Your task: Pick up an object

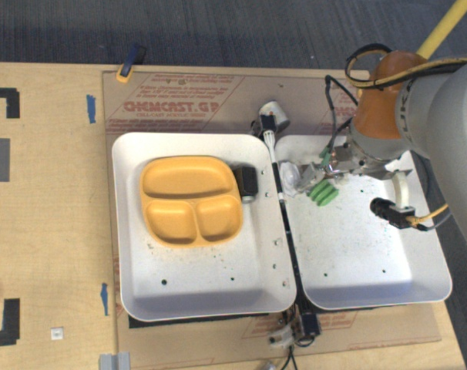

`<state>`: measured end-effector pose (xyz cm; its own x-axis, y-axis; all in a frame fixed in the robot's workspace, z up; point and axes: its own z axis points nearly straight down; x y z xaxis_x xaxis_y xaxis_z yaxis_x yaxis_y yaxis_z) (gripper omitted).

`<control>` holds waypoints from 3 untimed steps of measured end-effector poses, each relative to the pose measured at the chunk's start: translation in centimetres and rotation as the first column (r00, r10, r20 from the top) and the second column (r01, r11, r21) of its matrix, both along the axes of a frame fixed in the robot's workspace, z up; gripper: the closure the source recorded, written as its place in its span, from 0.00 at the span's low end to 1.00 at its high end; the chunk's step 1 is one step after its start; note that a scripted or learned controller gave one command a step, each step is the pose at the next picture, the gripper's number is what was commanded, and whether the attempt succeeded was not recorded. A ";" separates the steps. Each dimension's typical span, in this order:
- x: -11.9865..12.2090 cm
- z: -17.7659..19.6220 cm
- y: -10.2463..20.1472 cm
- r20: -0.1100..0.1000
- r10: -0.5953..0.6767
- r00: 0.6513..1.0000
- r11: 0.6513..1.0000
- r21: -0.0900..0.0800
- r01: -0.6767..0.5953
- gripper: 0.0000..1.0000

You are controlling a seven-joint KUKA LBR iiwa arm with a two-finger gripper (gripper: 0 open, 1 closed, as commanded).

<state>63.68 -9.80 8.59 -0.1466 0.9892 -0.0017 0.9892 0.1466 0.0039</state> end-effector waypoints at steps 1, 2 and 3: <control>0.1 1.1 0.1 0.004 0.001 1.000 1.000 -0.001 -0.001 1.00; -5.3 0.0 -1.0 -0.001 0.287 0.958 0.958 0.000 -0.287 1.00; -6.8 9.9 4.6 -0.002 0.092 0.996 0.996 0.001 -0.092 1.00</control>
